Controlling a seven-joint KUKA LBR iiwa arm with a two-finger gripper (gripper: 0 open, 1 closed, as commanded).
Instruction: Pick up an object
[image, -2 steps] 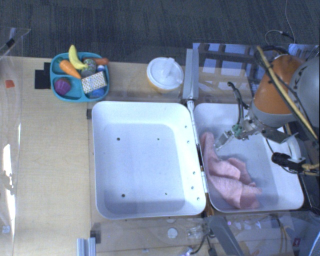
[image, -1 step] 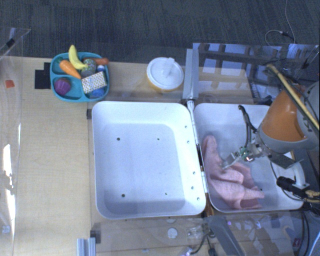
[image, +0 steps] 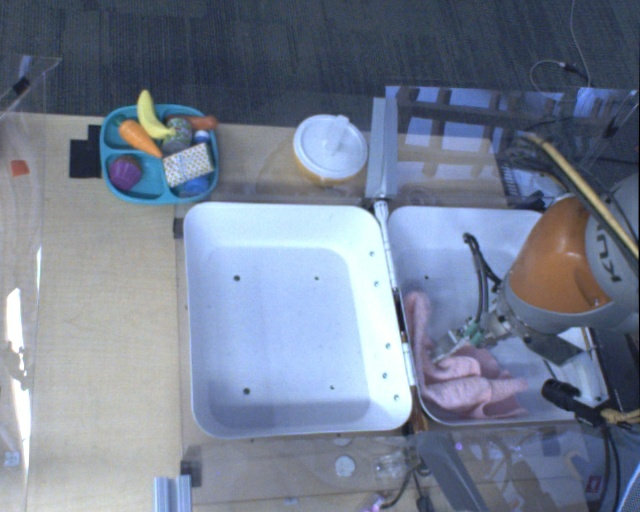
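At nine o'clock, a bare left bin (image: 290, 320). At four o'clock, in the right bin (image: 440, 240), a limp pink cloth (image: 455, 375): light, soft, best pinched at a raised fold. Just above it, the tool (image: 468, 338); open or closed, impossible to tell.
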